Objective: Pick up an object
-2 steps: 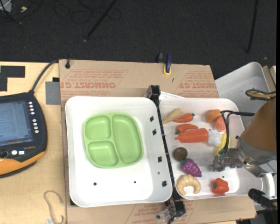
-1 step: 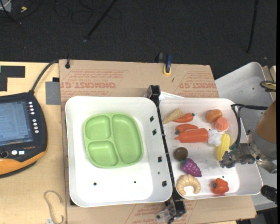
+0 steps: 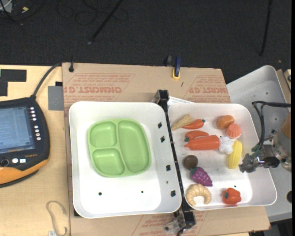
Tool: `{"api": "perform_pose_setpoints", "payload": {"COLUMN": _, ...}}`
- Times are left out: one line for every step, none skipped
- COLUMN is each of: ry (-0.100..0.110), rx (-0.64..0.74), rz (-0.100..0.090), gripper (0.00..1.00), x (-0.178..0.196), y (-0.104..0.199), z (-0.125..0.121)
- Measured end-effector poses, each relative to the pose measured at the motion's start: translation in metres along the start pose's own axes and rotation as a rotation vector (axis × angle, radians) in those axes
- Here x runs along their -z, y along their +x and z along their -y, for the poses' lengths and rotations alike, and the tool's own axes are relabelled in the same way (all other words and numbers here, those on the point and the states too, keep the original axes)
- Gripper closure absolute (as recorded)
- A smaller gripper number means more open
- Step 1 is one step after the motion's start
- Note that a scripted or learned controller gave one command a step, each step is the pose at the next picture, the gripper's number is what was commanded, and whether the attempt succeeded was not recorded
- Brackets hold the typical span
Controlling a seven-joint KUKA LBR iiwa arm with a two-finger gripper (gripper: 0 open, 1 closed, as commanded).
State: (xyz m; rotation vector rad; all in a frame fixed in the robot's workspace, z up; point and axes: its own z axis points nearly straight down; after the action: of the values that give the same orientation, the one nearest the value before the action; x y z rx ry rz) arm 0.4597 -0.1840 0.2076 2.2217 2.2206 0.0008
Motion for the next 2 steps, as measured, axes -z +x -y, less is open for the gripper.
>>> {"api": "perform_pose_setpoints", "payload": {"ry": 0.001, "rx": 0.0, "rz": 0.0, "gripper": 1.0, "x": 0.021, "y": -0.001, "z": 0.0}}
{"api": "perform_pose_setpoints", "payload": {"ry": 0.001, "rx": 0.004, "rz": -0.001, "gripper": 1.0, "x": 0.03, "y": 0.051, "z": -0.011}}
